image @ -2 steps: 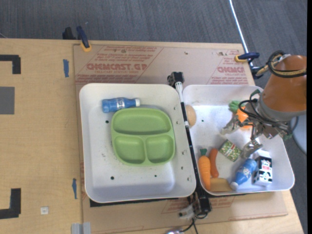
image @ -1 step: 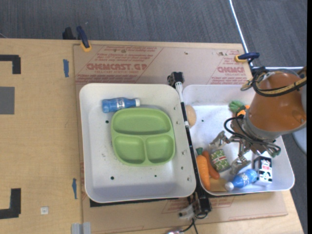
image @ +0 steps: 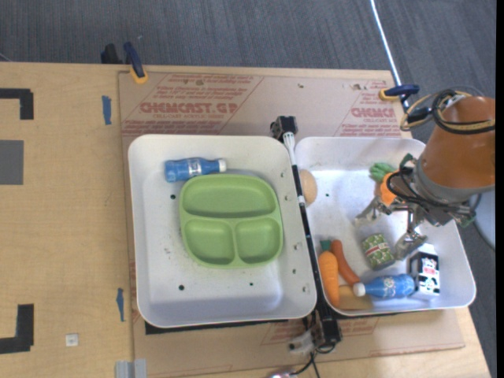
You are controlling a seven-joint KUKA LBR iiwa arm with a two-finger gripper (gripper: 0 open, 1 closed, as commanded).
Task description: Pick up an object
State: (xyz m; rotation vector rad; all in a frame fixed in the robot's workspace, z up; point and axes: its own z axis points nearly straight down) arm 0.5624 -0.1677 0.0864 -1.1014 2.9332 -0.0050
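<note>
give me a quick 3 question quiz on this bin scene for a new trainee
1. True or false: the green divided plate lies in the left bin.
2. Multiple choice: the pincer hovers over which bin? A) left bin B) right bin C) neither
3. Fill in: each bin has a small blue ____ lying on its side.

Key:
1. True.
2. B; it is open, just above the small green patterned packet.
3. Bottle: one above the plate, one near the carrots.
</note>
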